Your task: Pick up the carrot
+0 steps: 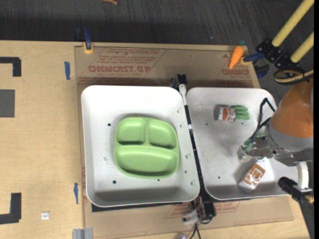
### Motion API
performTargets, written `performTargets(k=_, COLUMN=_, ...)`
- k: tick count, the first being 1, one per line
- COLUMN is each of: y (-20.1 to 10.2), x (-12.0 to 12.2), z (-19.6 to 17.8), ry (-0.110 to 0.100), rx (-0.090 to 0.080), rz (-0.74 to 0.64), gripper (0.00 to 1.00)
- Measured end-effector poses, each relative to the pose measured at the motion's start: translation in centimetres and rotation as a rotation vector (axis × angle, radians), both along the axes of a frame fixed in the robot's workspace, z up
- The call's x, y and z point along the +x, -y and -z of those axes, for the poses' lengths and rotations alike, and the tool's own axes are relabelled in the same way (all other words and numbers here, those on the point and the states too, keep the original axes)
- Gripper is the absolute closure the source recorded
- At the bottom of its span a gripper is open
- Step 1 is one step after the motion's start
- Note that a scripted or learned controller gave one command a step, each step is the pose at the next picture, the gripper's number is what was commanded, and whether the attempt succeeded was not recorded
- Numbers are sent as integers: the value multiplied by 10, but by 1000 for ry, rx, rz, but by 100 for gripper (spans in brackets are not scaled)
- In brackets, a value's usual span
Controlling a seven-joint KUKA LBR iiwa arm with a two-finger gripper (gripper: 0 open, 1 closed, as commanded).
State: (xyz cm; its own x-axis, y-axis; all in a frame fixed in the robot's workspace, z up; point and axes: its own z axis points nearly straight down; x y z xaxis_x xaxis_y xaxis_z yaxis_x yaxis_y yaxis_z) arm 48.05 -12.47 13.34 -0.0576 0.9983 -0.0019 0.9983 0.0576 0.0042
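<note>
Two shallow white plastic bins sit side by side on a tan cardboard-covered bench; the left bin holds a light green three-compartment plate, and the grey arm with its orange band reaches over the right bin. Its gripper hangs low between a small can with a green and white label and a small orange-and-white carton. The small orange carrot with a green top lies outside the bins, on the cardboard just beyond the right bin's far rim.

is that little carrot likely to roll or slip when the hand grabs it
Probably. The carrot looks tapered and smooth, so it may roll or squirt from a pinch. It looks small and rigid, likely light. It lies on the cardboard outside the bins.
</note>
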Motion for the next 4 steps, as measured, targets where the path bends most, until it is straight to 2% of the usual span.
performTargets(k=1, y=52, x=15, z=13, ry=-3, rx=1, rz=200, gripper=100)
performTargets(k=2, y=-13, x=23, z=33, ry=-6, rx=3, rz=119, gripper=100)
performTargets(k=3, y=35, x=-1, z=-51, ry=-2, rx=-1, rz=-200, gripper=100)
performTargets(k=4, y=61, x=6, z=-185, ry=-2, rx=-2, rz=-440, gripper=100)
